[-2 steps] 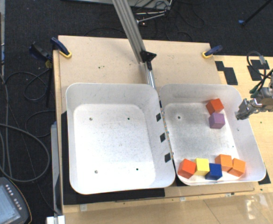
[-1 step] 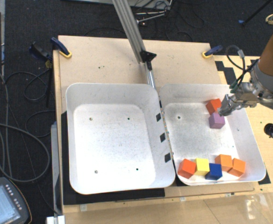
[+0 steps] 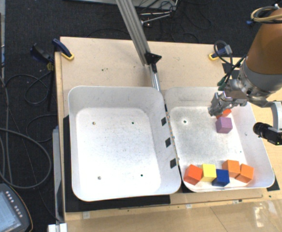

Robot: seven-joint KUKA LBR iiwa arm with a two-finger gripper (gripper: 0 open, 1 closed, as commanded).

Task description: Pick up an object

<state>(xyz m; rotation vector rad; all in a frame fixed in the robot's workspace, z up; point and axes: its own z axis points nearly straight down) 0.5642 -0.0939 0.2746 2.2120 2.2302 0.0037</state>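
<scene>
Blocks were what the job came down to, and the nearest to the gripper (image 3: 221,106) was a small purple cube (image 3: 223,124) on the floor of the right white plastic bin (image 3: 257,144), towards its far right part. Going from big to small: the pale wooden desk (image 3: 107,62) carried both bins, the left white bin (image 3: 78,129) beside the right one; the grey arm with its orange-brown band (image 3: 271,37) reached in from the right. The gripper hung just above and behind the purple cube, with a small orange-red piece (image 3: 225,113) showing at its tip; whether its fingers were spread or closed could not be told. Along the right bin's near wall lay a row of small cubes: three orange (image 3: 194,173), one yellow (image 3: 209,171), one blue (image 3: 222,177).

The purple cube looked light, rigid and unbreakable, with flat, probably smooth faces. Taking it across two opposite side faces, squarely, seemed best; a cornerwise pinch would likely twist it out.
</scene>
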